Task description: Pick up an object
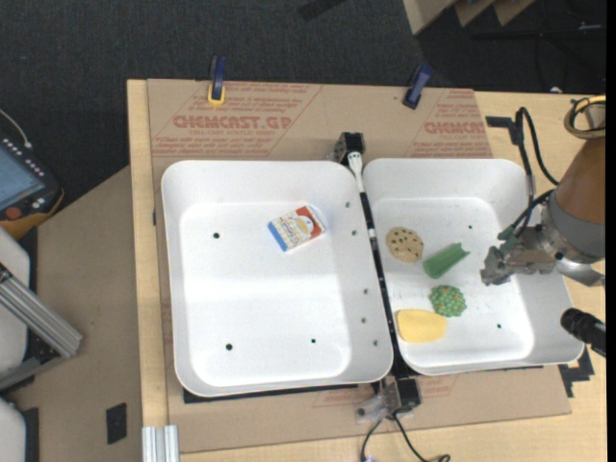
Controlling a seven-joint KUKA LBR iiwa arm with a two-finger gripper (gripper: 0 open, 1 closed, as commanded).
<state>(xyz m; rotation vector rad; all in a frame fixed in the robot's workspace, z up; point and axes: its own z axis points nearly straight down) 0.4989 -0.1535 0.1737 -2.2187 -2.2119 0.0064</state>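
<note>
Green block (pixel 446 259) long axis diag., up-right

Two white bins sit side by side. The left bin (pixel 192 287) holds one small carton (pixel 295 227). The right bin (pixel 500 186) holds four things: one cookie (pixel 405 243), one green block (pixel 446 259), one green broccoli piece (pixel 448 300), one yellow piece (pixel 422 325).

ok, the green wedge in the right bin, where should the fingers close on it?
Across the narrow width of the green wedge, near its middle, coming from above. It lies flat and slanted, clear of the cookie and the broccoli piece, so both long sides look open.
</note>
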